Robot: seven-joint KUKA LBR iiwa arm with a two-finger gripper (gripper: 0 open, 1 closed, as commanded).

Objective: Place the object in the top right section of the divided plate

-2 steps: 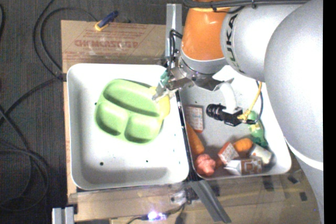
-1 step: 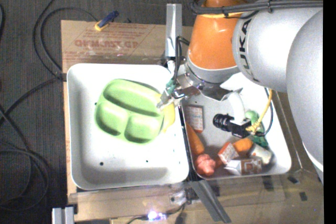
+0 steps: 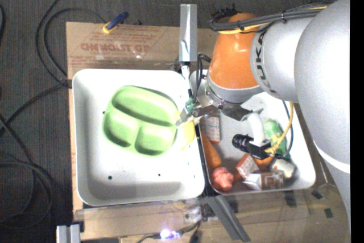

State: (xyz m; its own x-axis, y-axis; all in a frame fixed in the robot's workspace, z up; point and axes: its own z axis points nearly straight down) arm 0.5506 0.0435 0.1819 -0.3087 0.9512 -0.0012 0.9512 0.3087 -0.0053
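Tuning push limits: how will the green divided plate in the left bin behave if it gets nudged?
The green divided plate looks like rigid moulded plastic, so probably stiff and light. It sits flat on the smooth left bin, so it likely slides rather than tips. Low rounded walls suggest it won't roll.

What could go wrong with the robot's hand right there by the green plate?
1. The gripper sits at the green divided plate's right rim, so it might bump the plate.
2. A yellowish item lies at the rim, beside the plate; a push could slide it against the left bin's wall instead of into a section.
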